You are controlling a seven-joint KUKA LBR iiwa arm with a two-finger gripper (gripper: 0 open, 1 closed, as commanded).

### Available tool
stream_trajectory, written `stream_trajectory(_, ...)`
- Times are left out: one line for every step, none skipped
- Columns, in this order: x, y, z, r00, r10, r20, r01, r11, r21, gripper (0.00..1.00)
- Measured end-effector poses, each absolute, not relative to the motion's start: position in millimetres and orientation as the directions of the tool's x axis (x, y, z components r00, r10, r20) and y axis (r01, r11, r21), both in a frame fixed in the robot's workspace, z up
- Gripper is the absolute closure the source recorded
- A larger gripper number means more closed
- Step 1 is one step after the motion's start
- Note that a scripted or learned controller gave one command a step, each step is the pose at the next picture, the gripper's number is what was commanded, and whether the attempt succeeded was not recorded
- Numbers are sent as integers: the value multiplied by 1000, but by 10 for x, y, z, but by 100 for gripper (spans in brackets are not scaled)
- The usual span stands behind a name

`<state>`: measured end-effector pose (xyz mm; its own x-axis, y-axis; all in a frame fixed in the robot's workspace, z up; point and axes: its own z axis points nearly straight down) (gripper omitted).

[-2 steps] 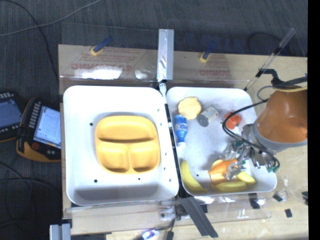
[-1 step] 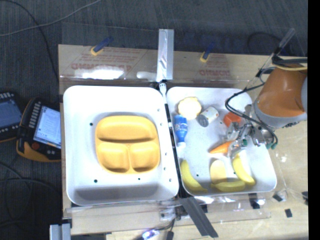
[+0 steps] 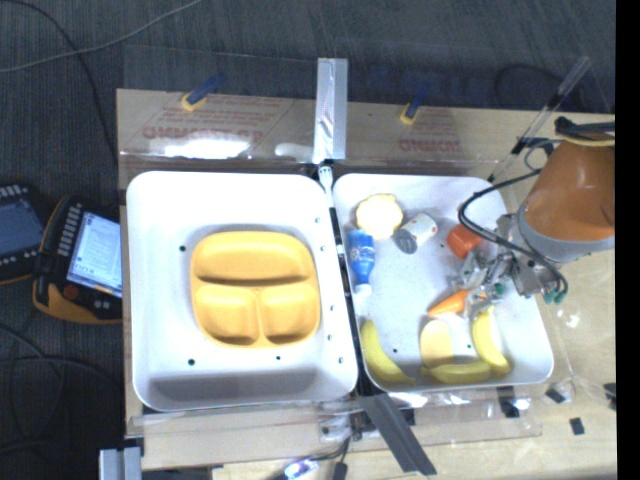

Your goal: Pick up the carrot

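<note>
In the right bin [image 3: 540, 363], toward its right wall, the carrot [image 3: 447, 304] lies with its long axis slanting, tip down-left, just beside the pincer [image 3: 484, 284] on its lower-left side. A banana [image 3: 488, 340] sits just below. The arm [image 3: 572, 200] reaches in from the right, wrist bent down over the bin. Whether the pincer is gripping the carrot, I cannot tell.

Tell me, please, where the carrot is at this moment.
The carrot lies in the right bin, toward its right side, directly under the gripper. A banana and a pale yellow block lie just below it in the view.
</note>
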<state>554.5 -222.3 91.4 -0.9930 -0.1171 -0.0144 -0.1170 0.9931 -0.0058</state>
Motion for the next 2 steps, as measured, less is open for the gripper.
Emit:
stream_trajectory(6019, -1910, 1990, -927, -374, -7, -374, 927, 2, 100)
stream_trajectory(6618, -1460, 2314, -904, -428, -7, -428, 904, 1, 100)
